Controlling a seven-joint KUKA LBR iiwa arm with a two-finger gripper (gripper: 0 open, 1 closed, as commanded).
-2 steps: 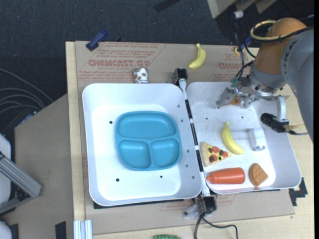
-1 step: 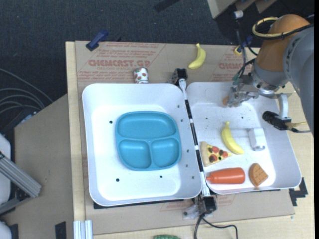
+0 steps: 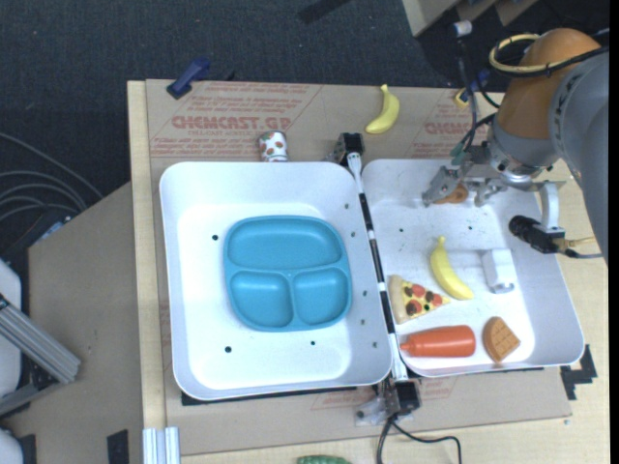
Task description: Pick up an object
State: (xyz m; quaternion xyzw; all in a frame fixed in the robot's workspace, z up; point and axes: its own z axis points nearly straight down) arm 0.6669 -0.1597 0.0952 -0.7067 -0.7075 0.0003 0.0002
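My gripper [image 3: 456,189] is low over the far end of the right bin [image 3: 553,293], below the grey arm with its orange band [image 3: 537,85]. Its fingers [image 3: 431,197] stand apart on either side of a small orange object [image 3: 454,196] lying on the bin floor. Nearer the camera in the same bin lie a yellow banana [image 3: 450,271], a pizza slice [image 3: 414,298], a red sausage [image 3: 438,341], a brown biscuit [image 3: 500,338] and a small grey block [image 3: 498,271].
The left bin [image 3: 184,259] holds a blue divided plate [image 3: 286,271]. On the bench behind the bins lie a second banana [image 3: 384,112], a small patterned can [image 3: 274,145] and a blue piece [image 3: 188,78]. A black cable [image 3: 542,235] hangs by the wrist.
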